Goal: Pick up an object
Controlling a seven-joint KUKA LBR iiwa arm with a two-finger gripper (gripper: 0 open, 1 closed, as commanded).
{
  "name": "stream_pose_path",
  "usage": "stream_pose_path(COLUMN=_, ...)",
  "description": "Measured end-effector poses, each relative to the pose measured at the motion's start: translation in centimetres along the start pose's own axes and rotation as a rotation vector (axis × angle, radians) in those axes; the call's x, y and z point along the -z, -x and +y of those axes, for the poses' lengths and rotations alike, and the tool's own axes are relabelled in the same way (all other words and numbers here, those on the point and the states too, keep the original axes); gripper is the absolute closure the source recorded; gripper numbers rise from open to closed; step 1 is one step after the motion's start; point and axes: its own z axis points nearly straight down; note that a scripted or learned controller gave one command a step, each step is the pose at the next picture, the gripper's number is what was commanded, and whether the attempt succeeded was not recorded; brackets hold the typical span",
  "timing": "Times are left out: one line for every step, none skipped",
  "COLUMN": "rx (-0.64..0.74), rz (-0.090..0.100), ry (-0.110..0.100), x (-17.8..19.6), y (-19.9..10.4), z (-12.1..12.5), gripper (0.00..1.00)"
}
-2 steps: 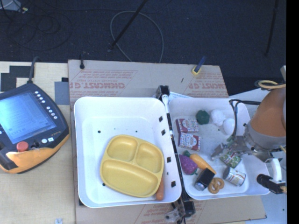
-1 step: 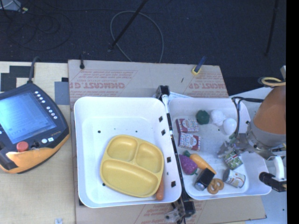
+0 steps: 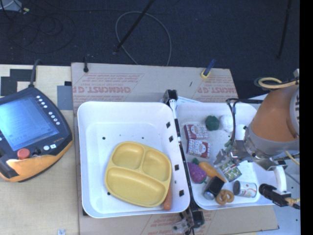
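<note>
"What step was the arm at?"

"It was reaching. The gripper point(image 3: 226, 157) hung low over the right bin point(image 3: 244, 205), near its middle. It held nothing that I could see, so the pick-up was not done yet."

"Was the gripper open or closed?"

"I could not tell. The big grey and orange arm point(image 3: 274, 121) hid too much of it."

"Which thing was it going for?"

"My guess was the little green packet point(image 3: 230, 172). It lay just beside the gripper, a bit closer to the bin's near edge. An orange carrot point(image 3: 211, 169) lay right next to the packet, on the side of the left bin point(image 3: 93, 131)."

"Which way did the packet point?"

"It lay flat and turned a bit, like a kite. Its long side seemed to run from the bin's middle toward the near right corner. The carrot ran about the same way, with its thin end toward that corner, I think."

"So what did the arm need to do next?"

"I think it had to go straight down and pinch the packet across its short side. It had to be careful, because the carrot, a black tube point(image 3: 213, 187) and a small can point(image 3: 246, 189) were all close by. It could grab the wrong one, or just slide off the flat packet."
</note>
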Motion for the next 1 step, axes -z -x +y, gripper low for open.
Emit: stream_pose_path(rx=0.002, rz=-0.002, ry=0.007, x=5.61, y=-6.35, z=4.71, gripper=1.00)
